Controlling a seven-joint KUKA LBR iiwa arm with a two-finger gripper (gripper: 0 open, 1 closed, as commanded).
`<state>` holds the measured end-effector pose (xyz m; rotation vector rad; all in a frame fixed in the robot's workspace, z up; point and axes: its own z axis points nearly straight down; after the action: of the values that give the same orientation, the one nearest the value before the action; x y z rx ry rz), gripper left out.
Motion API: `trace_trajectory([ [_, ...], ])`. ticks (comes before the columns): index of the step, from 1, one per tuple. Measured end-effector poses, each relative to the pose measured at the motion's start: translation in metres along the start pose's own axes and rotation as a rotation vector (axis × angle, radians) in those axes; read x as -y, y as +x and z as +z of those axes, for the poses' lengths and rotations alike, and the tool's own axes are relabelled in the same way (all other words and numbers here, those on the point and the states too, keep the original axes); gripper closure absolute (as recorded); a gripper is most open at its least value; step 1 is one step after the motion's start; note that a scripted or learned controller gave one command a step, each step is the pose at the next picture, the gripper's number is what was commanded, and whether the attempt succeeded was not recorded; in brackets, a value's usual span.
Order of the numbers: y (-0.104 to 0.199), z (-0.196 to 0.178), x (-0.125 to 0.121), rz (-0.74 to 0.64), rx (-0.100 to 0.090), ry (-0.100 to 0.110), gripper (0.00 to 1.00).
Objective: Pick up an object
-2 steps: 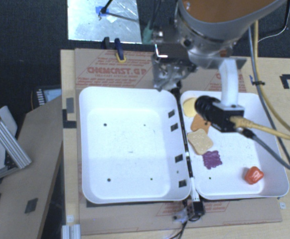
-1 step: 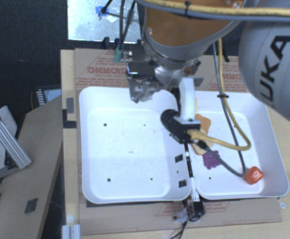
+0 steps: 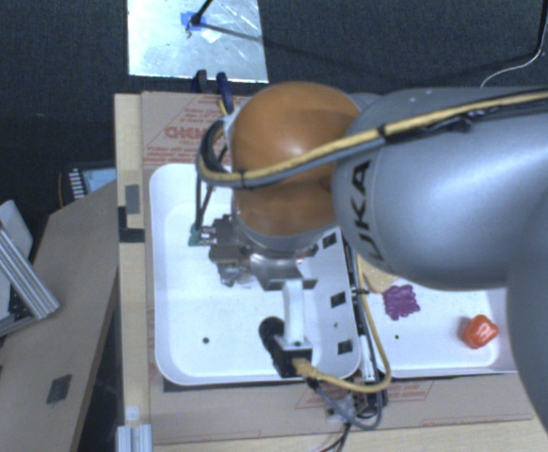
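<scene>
The grey arm (image 3: 462, 186) reaches in from the right and covers much of the two white bins. Its orange band (image 3: 288, 158) sits over the left bin (image 3: 175, 252), and a yellow cable runs along the arm's upper side. Below the band, the metal body of the end effector (image 3: 246, 266) points down over the middle of the left bin. The wrist hides its tip, so it is impossible to tell how far open it is or whether it has hold of anything.

Two small things lie on the floor of the right bin (image 3: 434, 351). A purple object (image 3: 401, 300) lies just beside the arm's edge. An orange-red object (image 3: 479, 331) lies to its right, nearer the front rim, apart from the purple one. Both are well apart from the end effector.

The bins rest on a brown cardboard sheet (image 3: 175, 125) on the counter. A silvery sheet (image 3: 197, 22) lies beyond the bins at the top.
</scene>
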<state>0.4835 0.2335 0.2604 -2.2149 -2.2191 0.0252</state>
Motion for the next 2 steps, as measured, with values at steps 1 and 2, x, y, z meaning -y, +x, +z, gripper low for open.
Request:
trace_trajectory([
  [1, 0.0, -0.054, -0.045, 0.002, -0.009, -0.023, 1.0],
  [2, -0.077, -0.019, -0.001, 0.008, -0.004, -0.011, 1.0],
])
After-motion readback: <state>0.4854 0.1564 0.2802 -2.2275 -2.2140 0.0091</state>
